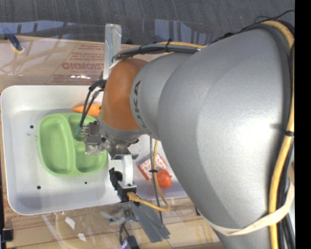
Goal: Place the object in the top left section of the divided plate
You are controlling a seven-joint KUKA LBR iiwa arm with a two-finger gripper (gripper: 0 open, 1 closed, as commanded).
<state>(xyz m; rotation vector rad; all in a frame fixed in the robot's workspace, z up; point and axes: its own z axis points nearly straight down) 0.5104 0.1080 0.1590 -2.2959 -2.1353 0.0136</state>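
A light green divided plate [59, 145] lies in the left white bin [20, 154]; its large section is on the left and two smaller sections on the right, partly under the arm. My gripper [92, 139] hangs over the plate's right side, below the orange wrist band [119, 95]. An orange carrot-like object [88, 108] pokes out from behind the wrist, just above the plate's upper right corner. Whether anything is held is hidden by the wrist.
The big grey arm [217, 134] covers most of the right bin. A red-and-white packet [148, 167] and a small red object [164, 179] lie there beside a yellow cable. Cardboard and tape line the bench above the bins.
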